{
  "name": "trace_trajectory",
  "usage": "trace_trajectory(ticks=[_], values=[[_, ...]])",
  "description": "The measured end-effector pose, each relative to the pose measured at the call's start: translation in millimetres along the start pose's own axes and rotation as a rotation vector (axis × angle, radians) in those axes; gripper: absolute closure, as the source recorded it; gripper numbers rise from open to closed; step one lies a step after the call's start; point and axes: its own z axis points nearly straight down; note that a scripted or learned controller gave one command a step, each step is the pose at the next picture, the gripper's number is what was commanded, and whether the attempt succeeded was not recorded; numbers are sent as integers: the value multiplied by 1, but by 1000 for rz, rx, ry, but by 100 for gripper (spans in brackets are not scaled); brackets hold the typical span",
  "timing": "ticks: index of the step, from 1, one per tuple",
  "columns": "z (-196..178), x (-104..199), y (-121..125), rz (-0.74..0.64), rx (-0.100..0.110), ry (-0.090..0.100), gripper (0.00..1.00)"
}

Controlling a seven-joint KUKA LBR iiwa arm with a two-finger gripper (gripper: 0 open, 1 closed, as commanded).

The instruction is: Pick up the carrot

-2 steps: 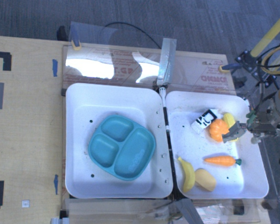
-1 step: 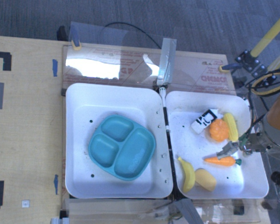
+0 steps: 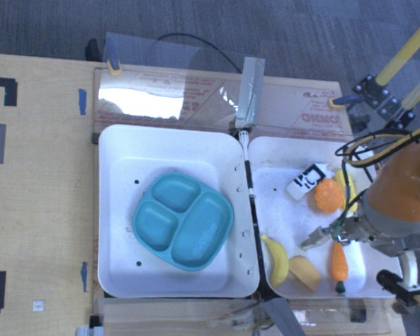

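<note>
The orange carrot [image 3: 340, 260] lies in the right bin [image 3: 267, 167] near its front right corner, its green end pointing toward the front wall. My gripper [image 3: 326, 238] hangs just above and to the left of the carrot's top end. It is open, with one grey finger [image 3: 313, 240] reaching left and the other close over the carrot's upper tip. Nothing sits between the fingers. The arm's orange band [image 3: 406, 184] is above the bin's right side.
Also in the right bin are an orange [image 3: 328, 196], a white and black box [image 3: 305, 182], a banana [image 3: 276, 258] and a yellowish piece [image 3: 304, 272] left of the carrot. The left bin [image 3: 115, 215] holds a blue compartment plate [image 3: 183, 220].
</note>
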Motion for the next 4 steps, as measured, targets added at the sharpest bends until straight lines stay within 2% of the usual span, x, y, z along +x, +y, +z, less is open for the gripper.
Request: trace_trajectory(ticks=[1,2,3,4], values=[[-2,-50,-19,66,-2,15,0],[-12,-54,-19,69,-7,2,100],[-136,30,51,61,-5,3,100],[-153,102,93,28,3,4,100]])
